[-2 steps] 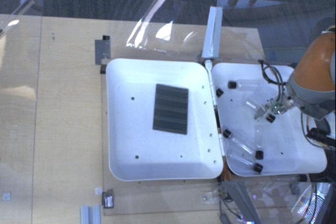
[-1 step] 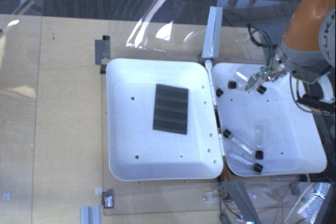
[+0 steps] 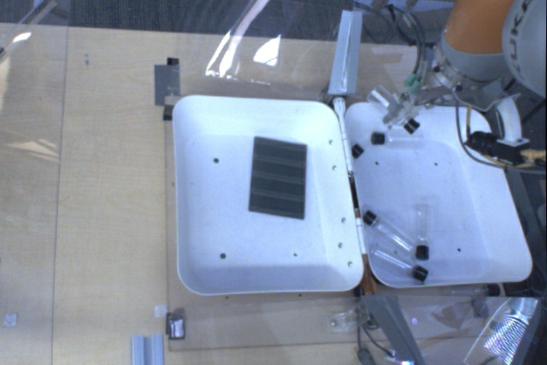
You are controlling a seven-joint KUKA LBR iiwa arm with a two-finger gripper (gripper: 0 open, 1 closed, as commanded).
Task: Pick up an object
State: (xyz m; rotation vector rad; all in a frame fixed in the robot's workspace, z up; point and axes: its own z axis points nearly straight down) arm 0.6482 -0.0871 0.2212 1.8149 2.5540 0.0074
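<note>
Over the right bin's (image 3: 504, 209) far left corner the gripper (image 3: 400, 112) hangs low, arm (image 3: 491, 4) reaching in from the right; a clear tube with a black cap (image 3: 408, 122) lies right at the fingertips, but whether it sits between them I cannot tell, nor how wide they stand; near front of that bin lie more clear black-capped tubes (image 3: 397, 239), loosely clustered; one further cap (image 3: 377, 138) rests apart, nearer the gripper; left bin (image 3: 197, 184) holds a dark ribbed rectangular block (image 3: 278, 178), flat, about centre.
</note>
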